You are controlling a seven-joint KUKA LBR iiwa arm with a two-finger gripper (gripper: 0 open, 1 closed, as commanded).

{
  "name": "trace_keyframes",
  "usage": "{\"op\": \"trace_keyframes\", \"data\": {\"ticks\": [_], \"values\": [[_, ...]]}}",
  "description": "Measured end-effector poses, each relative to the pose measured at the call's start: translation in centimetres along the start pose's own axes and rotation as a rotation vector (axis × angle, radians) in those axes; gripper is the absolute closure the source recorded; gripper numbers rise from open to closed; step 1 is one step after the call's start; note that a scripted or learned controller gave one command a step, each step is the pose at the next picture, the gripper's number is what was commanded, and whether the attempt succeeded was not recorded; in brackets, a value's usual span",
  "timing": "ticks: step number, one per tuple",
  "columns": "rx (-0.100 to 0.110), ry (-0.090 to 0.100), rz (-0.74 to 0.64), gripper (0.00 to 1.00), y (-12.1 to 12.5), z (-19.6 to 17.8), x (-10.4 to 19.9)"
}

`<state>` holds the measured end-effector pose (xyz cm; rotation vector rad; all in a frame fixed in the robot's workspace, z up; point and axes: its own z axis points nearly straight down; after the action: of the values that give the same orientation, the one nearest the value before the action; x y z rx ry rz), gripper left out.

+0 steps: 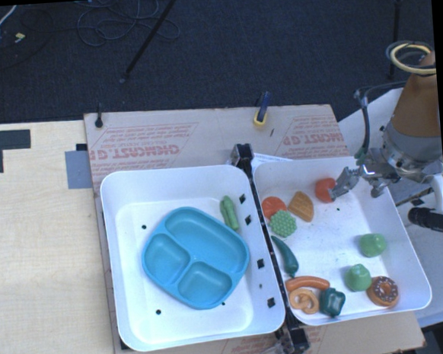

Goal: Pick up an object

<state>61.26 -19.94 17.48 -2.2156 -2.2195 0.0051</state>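
- The arm (415, 111) reaches in at the 3 o'clock side, its orange band above the wrist, and its jaws hang over the upper edge of the right bin (411, 253).
- The gripper (359, 182) has its two fingers spread apart, released, with nothing between them; one finger (345, 181) sits just beside a small red object (325, 189), at its 3 o'clock.
- In the right bin lie an orange-red piece (273, 206), an orange wedge (301, 206), a bumpy green piece (283, 224), a dark green long piece (286, 257), two green lumps (372, 244) (358, 277), a brown ring doughnut (382, 291), an orange curl (307, 292) and a dark green pepper-like piece (332, 303).
- The left bin (125, 218) holds a blue divided plate (195, 257), with a green pod (229, 212) at the plate's 1 o'clock.
- Both bins rest on cardboard (165, 142) on the tabletop (37, 263).
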Motion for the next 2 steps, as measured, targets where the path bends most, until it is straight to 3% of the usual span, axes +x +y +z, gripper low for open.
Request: {"op": "trace_keyframes", "data": {"ticks": [1,2], "values": [[0.001,0.001,-0.002,0.0,0.1,6.4,0.6],[-0.001,0.0,-0.004,0.0,0.1,8.9,0.9]]}}
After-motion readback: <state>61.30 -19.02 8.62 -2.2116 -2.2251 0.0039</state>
